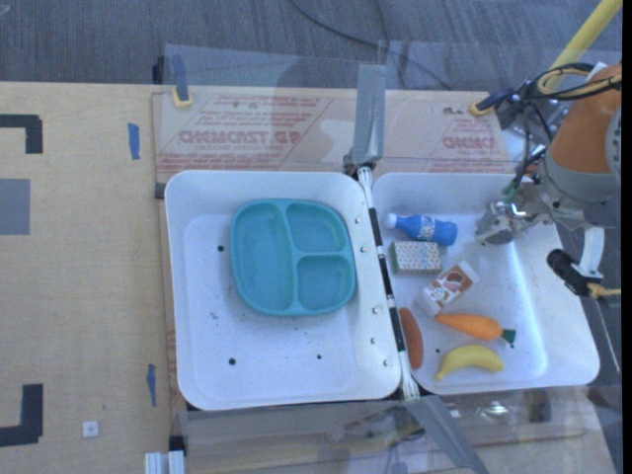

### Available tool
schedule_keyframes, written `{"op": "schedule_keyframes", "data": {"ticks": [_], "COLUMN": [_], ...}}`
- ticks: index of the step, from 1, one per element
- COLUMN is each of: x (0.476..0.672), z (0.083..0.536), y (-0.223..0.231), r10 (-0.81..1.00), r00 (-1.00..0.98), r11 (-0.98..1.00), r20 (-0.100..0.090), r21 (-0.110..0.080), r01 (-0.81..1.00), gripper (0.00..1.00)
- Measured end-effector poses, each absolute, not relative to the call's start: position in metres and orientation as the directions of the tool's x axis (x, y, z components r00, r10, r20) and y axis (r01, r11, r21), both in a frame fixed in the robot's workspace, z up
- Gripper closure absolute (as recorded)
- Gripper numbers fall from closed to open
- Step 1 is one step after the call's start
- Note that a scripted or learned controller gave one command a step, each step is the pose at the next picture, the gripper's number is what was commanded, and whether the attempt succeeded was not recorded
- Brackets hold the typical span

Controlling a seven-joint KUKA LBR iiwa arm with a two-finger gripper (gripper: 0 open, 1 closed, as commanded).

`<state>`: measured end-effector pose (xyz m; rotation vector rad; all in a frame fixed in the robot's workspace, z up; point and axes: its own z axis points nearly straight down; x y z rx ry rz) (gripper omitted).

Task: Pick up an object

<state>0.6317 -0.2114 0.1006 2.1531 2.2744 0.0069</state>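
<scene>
Up at the far right corner of the right bin (553, 358) hangs the gripper (499, 223), grey and metallic, below the arm's (583, 146) orange band. Whether it is spread or closed I cannot tell at this angle, and nothing can be seen caught in it.

Every object in that bin lies to the gripper's left or nearer the camera. Closest is the blue bottle (425, 228), on its side just left of the gripper, white cap pointing toward the bin divider, apart from the gripper. Just below the bottle sits a small speckled box (416, 257), greenish and pale. Down-left of the gripper lies a little carton (449, 286), white with a reddish-brown print, tilted. Further toward the near edge rests the carrot (472, 326), orange with a dark green tip pointing right, and beneath it the banana (469, 361), yellow and curved. A red-brown sausage (412, 338) lies lengthwise against the bin's left wall, well apart from the gripper.

Far left, in the left bin (197, 354), a teal divided plate (293, 256) lies flat with three compartments.

Much of the arm is cut off by the frame's right side, and cables blur the wrist. Print on the carton is too small to read.
</scene>
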Motion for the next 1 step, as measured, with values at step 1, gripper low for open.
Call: {"op": "schedule_keyframes", "data": {"ticks": [1], "x": [0.6683], "z": [0.1715], "y": [-0.1741], "r10": [1.000], "r00": [-0.029], "r11": [0.029], "r20": [-0.002], "r21": [0.003], "r01": [1.000], "gripper": [1.00]}}
